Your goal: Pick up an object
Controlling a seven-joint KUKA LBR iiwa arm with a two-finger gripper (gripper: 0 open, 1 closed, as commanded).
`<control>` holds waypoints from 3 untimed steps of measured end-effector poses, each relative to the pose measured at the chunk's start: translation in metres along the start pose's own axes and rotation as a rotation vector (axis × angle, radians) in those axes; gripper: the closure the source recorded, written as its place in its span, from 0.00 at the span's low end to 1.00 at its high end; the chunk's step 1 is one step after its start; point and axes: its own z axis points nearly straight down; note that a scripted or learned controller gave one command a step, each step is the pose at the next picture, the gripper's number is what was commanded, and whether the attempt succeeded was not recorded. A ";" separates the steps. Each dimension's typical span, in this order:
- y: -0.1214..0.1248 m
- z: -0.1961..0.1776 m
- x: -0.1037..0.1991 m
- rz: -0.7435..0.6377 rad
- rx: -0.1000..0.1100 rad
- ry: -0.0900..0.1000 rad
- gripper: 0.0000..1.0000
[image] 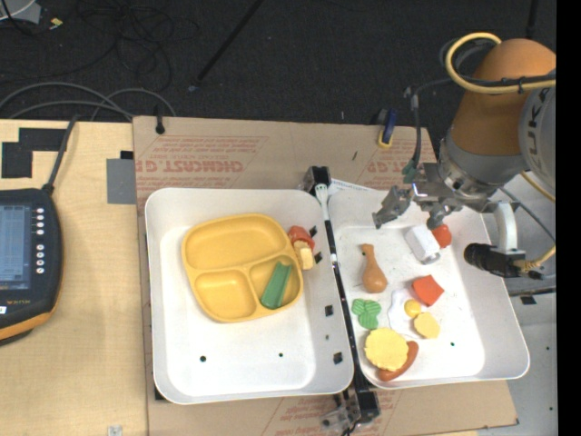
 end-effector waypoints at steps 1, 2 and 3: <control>-0.053 -0.073 0.096 -0.009 -0.006 0.003 0.00; -0.052 -0.078 0.090 0.000 0.002 0.000 1.00; -0.107 -0.146 0.116 -0.002 -0.007 0.001 1.00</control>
